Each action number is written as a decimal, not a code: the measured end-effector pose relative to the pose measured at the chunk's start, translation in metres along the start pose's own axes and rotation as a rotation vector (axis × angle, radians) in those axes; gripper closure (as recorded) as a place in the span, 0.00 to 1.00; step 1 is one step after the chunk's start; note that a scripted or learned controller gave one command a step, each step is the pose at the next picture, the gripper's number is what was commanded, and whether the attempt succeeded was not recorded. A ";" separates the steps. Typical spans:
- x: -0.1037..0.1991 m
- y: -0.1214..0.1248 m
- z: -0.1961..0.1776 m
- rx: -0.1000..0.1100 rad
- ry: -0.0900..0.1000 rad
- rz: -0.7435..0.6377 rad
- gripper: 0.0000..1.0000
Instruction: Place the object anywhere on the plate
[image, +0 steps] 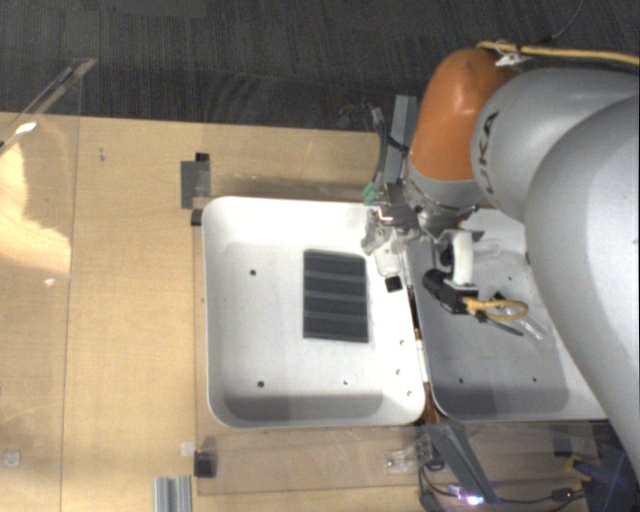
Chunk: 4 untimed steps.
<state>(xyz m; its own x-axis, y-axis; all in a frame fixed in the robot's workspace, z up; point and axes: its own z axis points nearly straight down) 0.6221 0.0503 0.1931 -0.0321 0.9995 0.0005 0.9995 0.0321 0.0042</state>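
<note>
One dark ridged slab (335, 296) at the left bin's (235, 310) middle.
Gripper (388, 255) over that bin's right edge, clear of the slab; its state cannot be told.

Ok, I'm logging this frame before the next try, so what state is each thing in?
plate: dark, ribbed, lying flat in the left bin, its top bare.
left bin: upright on the bench, holding the plate.
right bin: upright beside it, partly covered by the arm.
hand: over the left bin's right edge, clear of the plate; open or shut cannot be told.
</note>
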 end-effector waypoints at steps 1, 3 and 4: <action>0.061 -0.014 -0.049 -0.001 0.000 0.172 1.00; 0.175 0.053 -0.090 0.001 0.000 0.637 1.00; 0.184 0.053 -0.167 -0.003 0.002 0.235 1.00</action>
<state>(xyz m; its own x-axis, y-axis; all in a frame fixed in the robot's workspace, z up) 0.6688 0.2361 0.3605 0.2017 0.9794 0.0041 0.9794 -0.2018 0.0068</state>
